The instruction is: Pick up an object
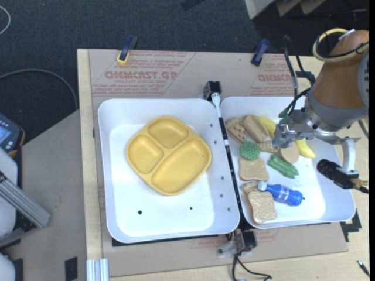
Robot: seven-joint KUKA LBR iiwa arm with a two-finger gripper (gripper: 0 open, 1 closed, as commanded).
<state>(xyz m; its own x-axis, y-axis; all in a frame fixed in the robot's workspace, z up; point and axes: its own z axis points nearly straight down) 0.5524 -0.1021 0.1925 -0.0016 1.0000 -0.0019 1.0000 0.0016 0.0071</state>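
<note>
One grey arm with an orange band [343,81] reaches down over the right white bin [337,212]; its two-finger gripper [285,138] sits among toy foods, jaw state impossible to tell.

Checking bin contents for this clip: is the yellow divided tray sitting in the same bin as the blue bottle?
No. The yellow divided tray lies in the left bin, while the blue bottle lies in the right bin.
</note>
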